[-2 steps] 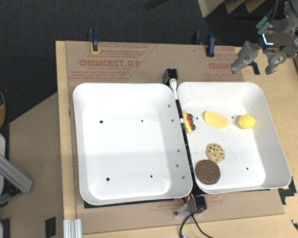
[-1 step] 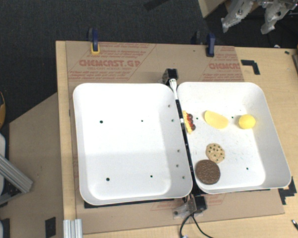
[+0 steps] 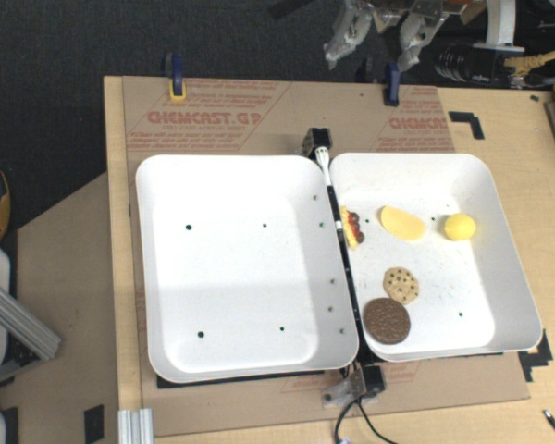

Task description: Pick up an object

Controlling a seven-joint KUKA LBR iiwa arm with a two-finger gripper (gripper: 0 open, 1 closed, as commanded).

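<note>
Chocolate cookie (image 3: pixel 387 321) lies nearest, at the front edge of the right bin (image 3: pixel 499 248), and the gripper (image 3: pixel 382 44) hangs high above the far side of the bench with its two fingers spread apart and nothing between them.

Just behind the dark cookie is a paler chip cookie (image 3: pixel 401 285). Farther back lie a yellow oval piece (image 3: pixel 402 223) and, near the right wall, a small yellow ball (image 3: pixel 459 227); a small red and yellow item (image 3: pixel 352 228) rests against the inner wall. Beside it is the left bin (image 3: pixel 231 257). Under both bins, the brown board (image 3: pixel 213 109) carries red printing that reads "CHEMCAST GP". Two blue clamps (image 3: pixel 175 70) hold its far edge.
</note>
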